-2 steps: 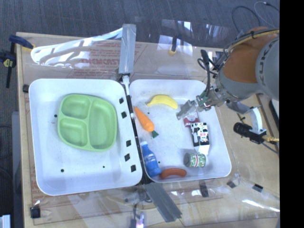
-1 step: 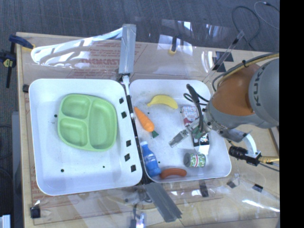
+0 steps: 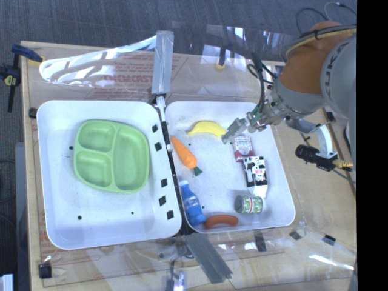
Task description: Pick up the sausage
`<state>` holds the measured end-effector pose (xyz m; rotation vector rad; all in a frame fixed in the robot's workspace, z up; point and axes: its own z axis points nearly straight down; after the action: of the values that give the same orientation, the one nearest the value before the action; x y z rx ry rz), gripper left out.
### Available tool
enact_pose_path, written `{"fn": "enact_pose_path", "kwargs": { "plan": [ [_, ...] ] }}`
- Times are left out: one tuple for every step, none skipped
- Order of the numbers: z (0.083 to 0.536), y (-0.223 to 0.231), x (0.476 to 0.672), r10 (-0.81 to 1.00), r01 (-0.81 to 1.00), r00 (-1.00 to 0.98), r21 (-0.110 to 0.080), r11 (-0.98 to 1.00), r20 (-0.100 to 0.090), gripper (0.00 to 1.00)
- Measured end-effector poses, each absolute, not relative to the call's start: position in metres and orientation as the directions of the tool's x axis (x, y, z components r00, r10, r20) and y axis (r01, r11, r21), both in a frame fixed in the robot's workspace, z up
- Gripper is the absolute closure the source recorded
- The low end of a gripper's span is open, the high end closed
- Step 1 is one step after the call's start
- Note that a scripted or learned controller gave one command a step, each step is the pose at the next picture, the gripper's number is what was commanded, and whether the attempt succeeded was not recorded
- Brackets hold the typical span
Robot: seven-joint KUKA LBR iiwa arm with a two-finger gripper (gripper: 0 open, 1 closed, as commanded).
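The arm (image 3: 321,59) ran off the right edge, so only its orange band and wrist showed. The gripper (image 3: 235,128) was small and blurred, and its finger state could not be told. The labels on the red-and-white carton (image 3: 242,147), the cow-patterned carton (image 3: 256,171) and the green can (image 3: 248,204) were too small to read. The sausage (image 3: 220,221) lay against the bin's (image 3: 285,180) front wall, its underside hidden.

Faint red printing on the flattened clear plastic sheet (image 3: 103,71) behind the bins is too blurred to read.
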<state>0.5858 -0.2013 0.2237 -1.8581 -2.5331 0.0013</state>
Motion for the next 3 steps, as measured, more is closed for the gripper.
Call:
{"fn": "enact_pose_path", "kwargs": {
  "plan": [
    [0.281, -0.21, 0.551, 0.95, 0.95, -0.314, 0.001, 0.314, -0.001, 0.0],
    [0.404, -0.21, 0.605, 0.874, 0.874, -0.485, 0.001, 0.485, -0.002, 0.0],
    [0.442, -0.21, 0.657, 0.989, 0.989, -0.15, -0.001, 0.15, -0.002, 0.0]
  ]
}}
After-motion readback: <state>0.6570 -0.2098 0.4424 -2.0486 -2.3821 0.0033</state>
